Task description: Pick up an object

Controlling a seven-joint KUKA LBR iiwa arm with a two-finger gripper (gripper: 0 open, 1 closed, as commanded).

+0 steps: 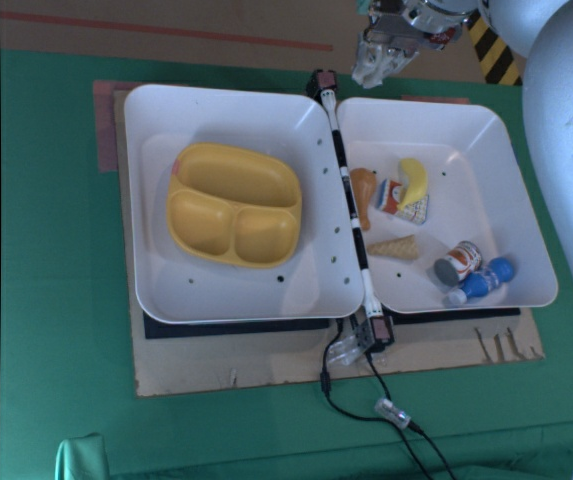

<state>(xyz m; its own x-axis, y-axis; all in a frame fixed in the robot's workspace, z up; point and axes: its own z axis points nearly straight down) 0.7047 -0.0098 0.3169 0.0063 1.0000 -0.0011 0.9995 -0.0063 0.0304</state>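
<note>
The right bin [486, 133] holds several small objects: a yellow banana [413, 180], a small printed packet [402, 201], an orange-brown drumstick-shaped toy [365, 194], a tan cone [394, 248], a small can [457, 264] and a blue and white bottle [481, 282]. My gripper [378, 65] hangs high above the far left corner of the right bin, well clear of all objects. Nothing shows between its fingers.
The left bin [156, 128] holds a yellow divided tray [234, 205]. A black and white divider strip [344, 183] runs between the bins. Cables [371, 393] trail over the green cloth in front. The grey arm [566, 148] covers the right side.
</note>
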